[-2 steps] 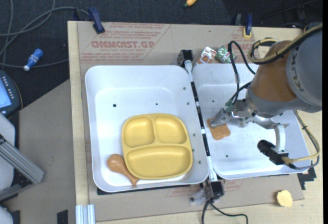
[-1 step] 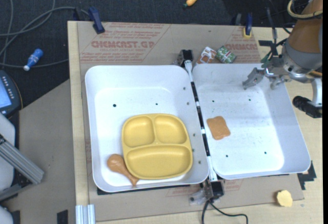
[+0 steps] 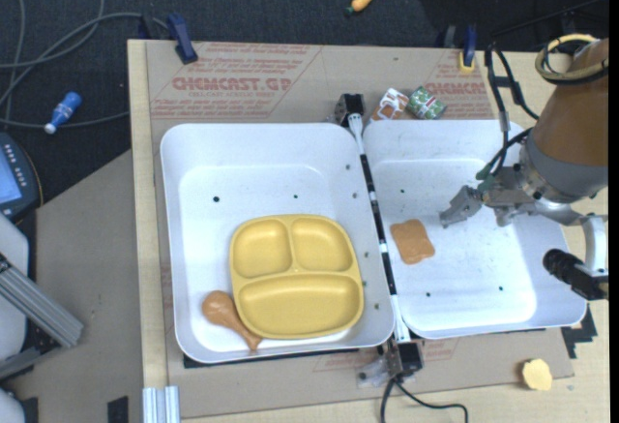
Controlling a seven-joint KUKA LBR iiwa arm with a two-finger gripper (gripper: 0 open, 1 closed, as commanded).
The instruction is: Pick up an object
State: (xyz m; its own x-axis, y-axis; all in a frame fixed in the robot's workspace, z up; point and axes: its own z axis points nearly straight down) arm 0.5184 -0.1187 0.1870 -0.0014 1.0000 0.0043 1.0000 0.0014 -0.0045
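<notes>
A flat tan toast-like piece (image 3: pixel 412 241) lies in the right bin (image 3: pixel 464 310), near its left wall. My gripper (image 3: pixel 481 213) hovers over that bin, up and to the right of the tan piece and apart from it. It looks open, with nothing between its fingers. The left bin (image 3: pixel 193 169) holds a yellow divided plate (image 3: pixel 295 276). An orange-brown toy drumstick (image 3: pixel 228 315) rests against the plate's lower left edge.
The arm, with its orange band (image 3: pixel 571 121), covers the right bin's right side, and a black part (image 3: pixel 576 273) juts out below it. Small packets (image 3: pixel 410 104) lie on the cardboard behind the bins. A yellow lump (image 3: pixel 536 374) sits at the front right.
</notes>
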